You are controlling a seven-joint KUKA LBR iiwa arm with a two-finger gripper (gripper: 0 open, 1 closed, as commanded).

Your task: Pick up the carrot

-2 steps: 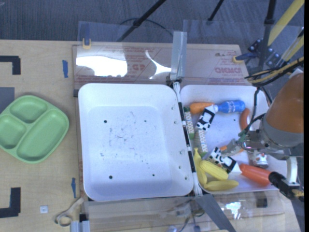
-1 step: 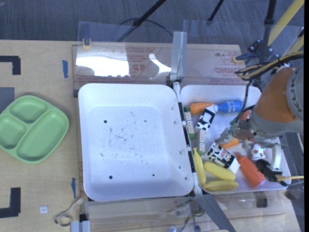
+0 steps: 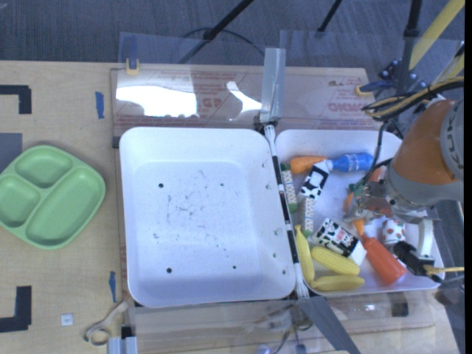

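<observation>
The carrot (image 3: 305,164) lies on its side in the right bin (image 3: 335,200), in that bin's far-left corner, and nothing is gripping it. Just beside it along the bin's far wall lies a blue bottle (image 3: 351,161), whose far end is crossed by a cable. The arm (image 3: 431,150) comes over the bin's right rim, its orange band cut off by the frame edge. The gripper (image 3: 366,201) hangs low over the bin's right half, well apart from the carrot. It is dark and tangled with the small things under it, so I cannot tell whether it is open or closed, or touching anything. At the bin's near-right corner lies an orange-red tapered piece (image 3: 383,260), of a kind that is hard to make out. Near the bin's middle sit two black-and-white blocks (image 3: 335,236), and a banana (image 3: 303,253) and corn (image 3: 335,261) lie along its near-left side. Left of the right bin stands the left bin (image 3: 133,198), and farther left a green plate (image 3: 48,195).
</observation>
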